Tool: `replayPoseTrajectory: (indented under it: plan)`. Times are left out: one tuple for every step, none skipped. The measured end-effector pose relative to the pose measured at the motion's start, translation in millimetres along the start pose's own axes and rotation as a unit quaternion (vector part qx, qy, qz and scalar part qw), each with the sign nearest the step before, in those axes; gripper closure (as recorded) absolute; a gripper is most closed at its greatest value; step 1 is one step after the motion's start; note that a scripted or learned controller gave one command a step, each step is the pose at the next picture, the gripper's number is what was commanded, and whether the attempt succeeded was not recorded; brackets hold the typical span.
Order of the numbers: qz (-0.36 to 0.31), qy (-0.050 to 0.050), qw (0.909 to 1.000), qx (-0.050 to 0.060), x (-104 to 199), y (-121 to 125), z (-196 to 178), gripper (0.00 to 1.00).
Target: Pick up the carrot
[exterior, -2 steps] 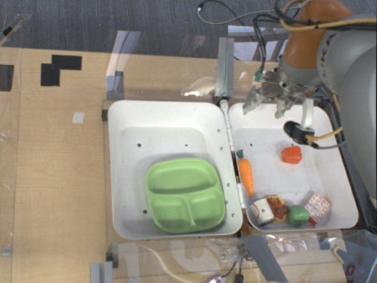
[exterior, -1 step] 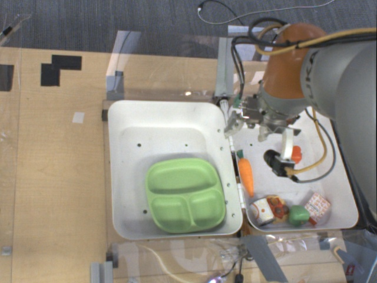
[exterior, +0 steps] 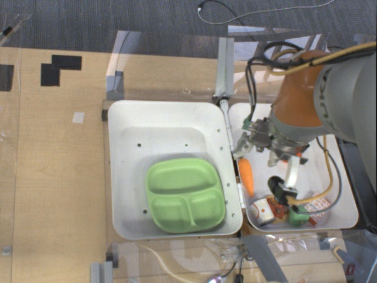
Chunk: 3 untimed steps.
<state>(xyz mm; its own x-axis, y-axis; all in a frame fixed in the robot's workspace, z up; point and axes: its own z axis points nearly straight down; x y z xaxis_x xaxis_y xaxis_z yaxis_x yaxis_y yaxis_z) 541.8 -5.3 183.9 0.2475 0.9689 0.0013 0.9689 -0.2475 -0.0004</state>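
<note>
The carrot (exterior: 245, 177) is orange and lies lengthwise against the left wall of the right bin (exterior: 347, 217), its tip pointing to the front. My gripper (exterior: 243, 144) hangs low over the same bin, just behind and above the carrot's rear end, close to the wall between the bins. The grey arm with its orange band (exterior: 300, 102) covers the back and middle of that bin. Nothing shows as held.
A green divided plate (exterior: 185, 194) lies in the front of the left bin (exterior: 135, 128). In the right bin's front corner sit a small white-capped jar (exterior: 262, 211), a green object (exterior: 297, 217) and a red-and-white packet (exterior: 318, 204).
</note>
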Motion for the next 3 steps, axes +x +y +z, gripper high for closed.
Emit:
replayPoseTrajectory:
  plan:
    - [0.000,0.000,1.0000,0.000,0.0,0.1,0.0,0.00]
    - [0.087,-0.001,0.9962,-0.001,-5.4,104.2,-0.6,0.00]
    - [0.034,-0.001,0.9994,-0.001,1.9,81.9,-33.0,0.00]
